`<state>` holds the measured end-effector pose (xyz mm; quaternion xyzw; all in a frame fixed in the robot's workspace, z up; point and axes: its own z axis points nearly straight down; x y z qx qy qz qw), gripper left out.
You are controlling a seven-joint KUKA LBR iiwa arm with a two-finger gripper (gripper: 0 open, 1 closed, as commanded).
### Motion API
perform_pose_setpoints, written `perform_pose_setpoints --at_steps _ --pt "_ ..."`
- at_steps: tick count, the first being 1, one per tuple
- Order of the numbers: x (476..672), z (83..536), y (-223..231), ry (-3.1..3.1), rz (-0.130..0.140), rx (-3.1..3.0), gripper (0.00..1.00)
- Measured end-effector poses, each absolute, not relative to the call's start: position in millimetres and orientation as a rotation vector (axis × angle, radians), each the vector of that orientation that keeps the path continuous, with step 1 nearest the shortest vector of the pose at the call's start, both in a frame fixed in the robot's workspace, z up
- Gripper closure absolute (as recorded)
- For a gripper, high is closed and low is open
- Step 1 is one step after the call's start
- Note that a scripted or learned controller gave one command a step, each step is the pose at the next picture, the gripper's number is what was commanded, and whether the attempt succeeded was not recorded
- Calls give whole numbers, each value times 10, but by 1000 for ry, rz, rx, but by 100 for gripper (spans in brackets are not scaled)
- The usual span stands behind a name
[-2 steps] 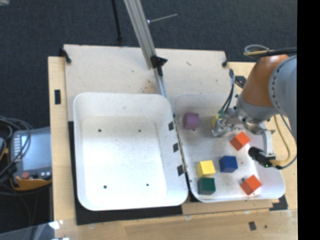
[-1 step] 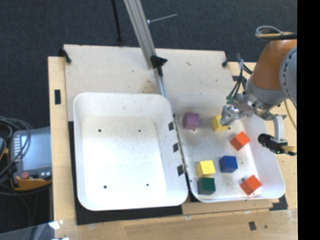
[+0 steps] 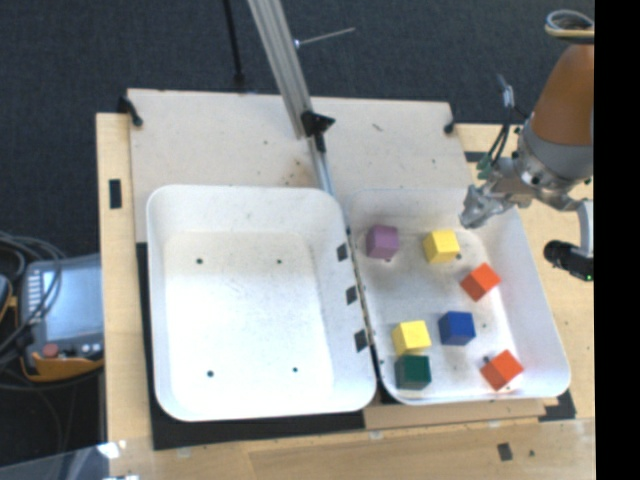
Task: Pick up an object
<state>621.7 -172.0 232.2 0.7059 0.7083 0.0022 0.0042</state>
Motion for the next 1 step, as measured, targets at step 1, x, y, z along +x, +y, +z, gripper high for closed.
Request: perform_pose_setpoints --at_steps 1 --pt "6231 2872 -1735 2223 6 2210 100"
